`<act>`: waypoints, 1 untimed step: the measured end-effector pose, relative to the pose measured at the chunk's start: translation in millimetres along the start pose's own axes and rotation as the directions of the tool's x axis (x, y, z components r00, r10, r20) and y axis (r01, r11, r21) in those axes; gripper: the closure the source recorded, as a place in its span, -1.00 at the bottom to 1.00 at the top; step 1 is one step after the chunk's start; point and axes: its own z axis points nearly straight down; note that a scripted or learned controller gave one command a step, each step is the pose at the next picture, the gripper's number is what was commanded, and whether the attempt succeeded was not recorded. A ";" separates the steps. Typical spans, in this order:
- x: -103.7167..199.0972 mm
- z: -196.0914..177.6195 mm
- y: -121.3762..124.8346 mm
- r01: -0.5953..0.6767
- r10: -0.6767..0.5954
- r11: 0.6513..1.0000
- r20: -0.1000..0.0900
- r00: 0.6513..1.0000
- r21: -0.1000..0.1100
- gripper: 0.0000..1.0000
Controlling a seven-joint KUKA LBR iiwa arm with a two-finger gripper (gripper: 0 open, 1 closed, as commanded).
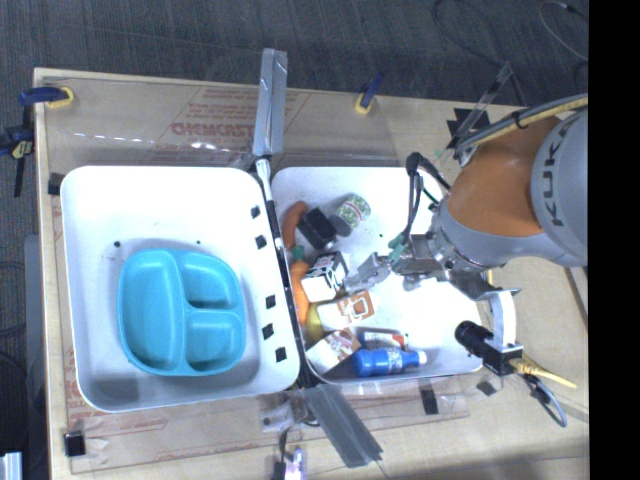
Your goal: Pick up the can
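Bench is a pale wood top w/ a clear sheet over it, dark carpet beyond, two shallow white bins side by side; from my remote seat I read it front to back. Nearest me in the right-hand white bin (440, 366) lies a blue plastic bottle with a white cap (385, 361) on its side along the front wall, w/ a small red-and-white packet (345, 343) touching it; its print is too small to read. Just behind, the grey two-finger gripper (372, 271) hangs over a white-and-orange carton (352, 306) and a black-and-white patterned cube (325, 266). I can't make out how wide it's set or whether anything is in it. The can, a small green-patterned tin lying on its side (352, 208), sits farther back near the rear wall, just beside a black block (318, 227) and an orange carrot-shaped toy (291, 224); apart from the gripper. Risk as I judge it: descent here lands on carton or cube, not the can; and a can on its side prob rolls if nudged, or the black block gets pinched w/ it. Left-hand white bin (85, 268) holds a light-blue divided plastic tray (182, 311). Legible text: "KUK" on the grey arm (560, 183); red mirrored lettering on the bench sheet (215, 126) at far edge, not readable.
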 end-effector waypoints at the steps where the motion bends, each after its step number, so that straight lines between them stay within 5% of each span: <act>1: -15.4 -15.8 105.3 -0.239 0.239 0.971 0.001 0.971 -0.002 -1.00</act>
